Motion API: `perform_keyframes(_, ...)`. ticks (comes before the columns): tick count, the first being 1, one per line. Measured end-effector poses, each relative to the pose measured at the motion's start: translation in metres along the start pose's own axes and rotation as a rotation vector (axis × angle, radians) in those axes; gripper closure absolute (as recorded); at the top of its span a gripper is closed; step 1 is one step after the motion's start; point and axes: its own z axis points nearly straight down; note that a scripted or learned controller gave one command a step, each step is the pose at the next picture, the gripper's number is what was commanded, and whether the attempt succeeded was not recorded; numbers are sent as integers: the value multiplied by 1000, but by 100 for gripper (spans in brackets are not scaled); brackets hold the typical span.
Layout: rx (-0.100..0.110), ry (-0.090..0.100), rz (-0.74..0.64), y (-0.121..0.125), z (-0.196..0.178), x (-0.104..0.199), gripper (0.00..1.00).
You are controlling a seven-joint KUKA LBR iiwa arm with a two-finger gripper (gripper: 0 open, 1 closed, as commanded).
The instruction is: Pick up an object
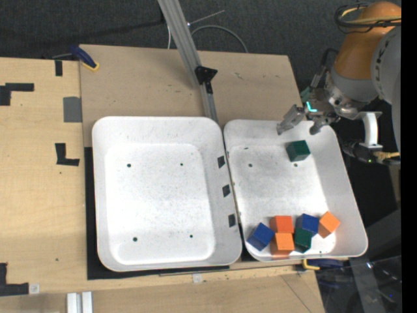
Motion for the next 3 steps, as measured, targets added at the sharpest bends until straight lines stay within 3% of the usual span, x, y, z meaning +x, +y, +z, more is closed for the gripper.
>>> perform_keyframes(1, -4, -2, -1, 1, -3, 0, 0)
perform_keyframes(2, 0, -1, 0, 7, 48, -6, 0)
perform_keyframes(3, -14, -10, 1, 1, 89, -12, 0)
